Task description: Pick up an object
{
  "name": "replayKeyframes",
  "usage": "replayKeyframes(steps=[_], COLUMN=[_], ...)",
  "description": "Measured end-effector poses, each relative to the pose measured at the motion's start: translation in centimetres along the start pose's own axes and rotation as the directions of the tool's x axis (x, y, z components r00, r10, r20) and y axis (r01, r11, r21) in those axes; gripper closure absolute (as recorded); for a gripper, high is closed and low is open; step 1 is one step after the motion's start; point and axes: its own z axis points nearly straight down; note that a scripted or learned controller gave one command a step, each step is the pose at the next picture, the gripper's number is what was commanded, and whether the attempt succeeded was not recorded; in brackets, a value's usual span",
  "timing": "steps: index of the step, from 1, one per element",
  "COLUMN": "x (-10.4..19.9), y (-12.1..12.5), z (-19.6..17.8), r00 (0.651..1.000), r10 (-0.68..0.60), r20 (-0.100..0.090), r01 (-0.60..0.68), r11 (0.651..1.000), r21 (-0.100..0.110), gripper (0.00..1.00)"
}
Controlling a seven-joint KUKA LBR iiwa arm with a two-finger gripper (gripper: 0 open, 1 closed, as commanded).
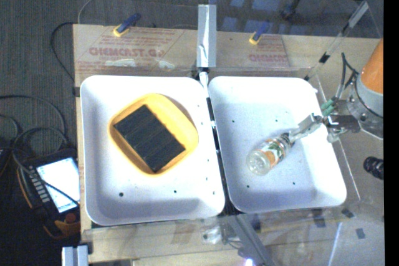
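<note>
- Where the bench edge sits nearest, two white bins lie side by side: left bin (93, 196), right bin (324, 190).
- One clear bottle (269, 155) lies tilted in the right bin.
- One gripper (310, 124) touches the bottle's neck; whether it grips, I cannot tell.
- One yellow dish (181, 114), holding one black slab (149, 137), rests in the left bin.

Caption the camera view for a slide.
Gripper reaches a lying clear bottle in the right bin; yellow sponge in the left bin.

Grey arm (368, 112), orange band (381, 71), black cable, slim metallic fingers (307, 124).
</note>
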Motion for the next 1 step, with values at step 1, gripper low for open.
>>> replayKeyframes(steps=[1], x=[2.61], y=[3.38], z=[16.31], r00=[0.998], r10=[-0.063], r20=[-0.001], r01=[0.063], r11=[0.998], r21=[0.001], gripper=[0.0])
